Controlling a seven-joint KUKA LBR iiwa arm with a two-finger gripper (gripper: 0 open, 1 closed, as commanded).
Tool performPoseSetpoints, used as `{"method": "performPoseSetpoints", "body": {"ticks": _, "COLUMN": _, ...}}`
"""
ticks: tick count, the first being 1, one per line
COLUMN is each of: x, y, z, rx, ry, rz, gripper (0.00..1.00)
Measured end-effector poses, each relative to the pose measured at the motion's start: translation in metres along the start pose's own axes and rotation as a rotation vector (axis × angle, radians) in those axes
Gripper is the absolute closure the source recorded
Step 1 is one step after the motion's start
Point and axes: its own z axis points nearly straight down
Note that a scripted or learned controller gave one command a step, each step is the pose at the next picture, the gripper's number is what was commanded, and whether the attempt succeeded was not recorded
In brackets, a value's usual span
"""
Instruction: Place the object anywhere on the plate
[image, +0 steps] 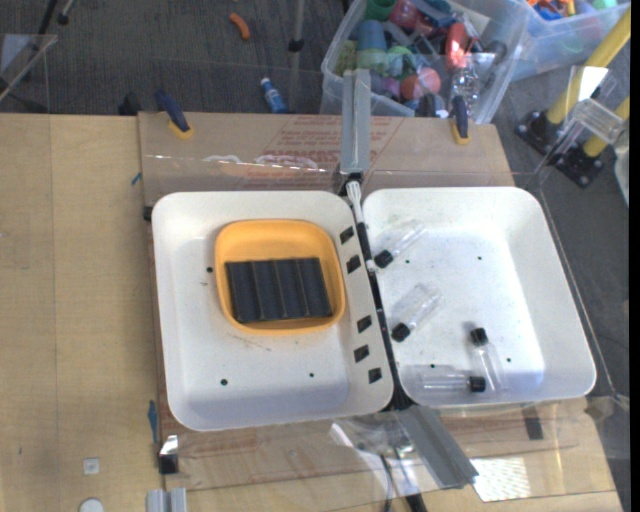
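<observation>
An orange-yellow square plate sits in the left white bin, slightly above the bin's middle. A dark grey ribbed rectangular object lies flat on the plate and covers most of its lower half. Its long side runs left to right.
The right white bin holds several clear vials with black caps: one near its upper left, one mid-left, one along the front, and a small one. A clear tub of toys stands behind the bench.
</observation>
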Motion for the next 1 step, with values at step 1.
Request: {"method": "performPoseSetpoints", "body": {"ticks": 1, "x": -0.0025, "y": -0.0003, "z": 0.0003, "rx": -0.001, "ry": 0.0, "rz": -0.206, "gripper": 1.0}}
